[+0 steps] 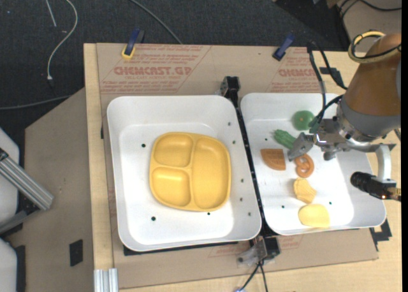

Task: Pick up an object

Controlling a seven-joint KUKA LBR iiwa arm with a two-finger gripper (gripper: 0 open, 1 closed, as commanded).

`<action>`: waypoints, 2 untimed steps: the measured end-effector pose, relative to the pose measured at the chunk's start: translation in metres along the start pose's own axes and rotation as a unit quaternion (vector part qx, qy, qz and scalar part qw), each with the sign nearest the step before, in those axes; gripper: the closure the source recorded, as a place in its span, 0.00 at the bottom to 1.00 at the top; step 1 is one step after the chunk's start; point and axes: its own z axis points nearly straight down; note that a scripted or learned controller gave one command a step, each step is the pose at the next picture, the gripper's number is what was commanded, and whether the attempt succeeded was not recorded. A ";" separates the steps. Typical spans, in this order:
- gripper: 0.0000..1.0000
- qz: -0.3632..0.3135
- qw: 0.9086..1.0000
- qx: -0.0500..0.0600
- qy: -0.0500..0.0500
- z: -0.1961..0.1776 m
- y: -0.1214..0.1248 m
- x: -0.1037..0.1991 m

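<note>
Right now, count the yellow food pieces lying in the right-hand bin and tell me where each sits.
2. One yellow piece lies mid-bin, just below the orange pretzel; the other yellow piece lies near the bin's front wall. The arm covers the bin's far right, so more could be hidden.

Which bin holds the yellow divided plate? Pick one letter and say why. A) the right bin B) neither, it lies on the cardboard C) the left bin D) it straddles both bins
C: the yellow divided plate lies flat in the middle of the left bin, while the right bin holds the small food pieces, among them an orange wedge.
</note>
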 end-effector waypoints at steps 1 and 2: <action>0.00 -0.001 1.000 -0.006 -0.001 -0.006 0.003 0.000; 0.00 -0.001 1.000 -0.004 -0.001 0.053 0.004 -0.007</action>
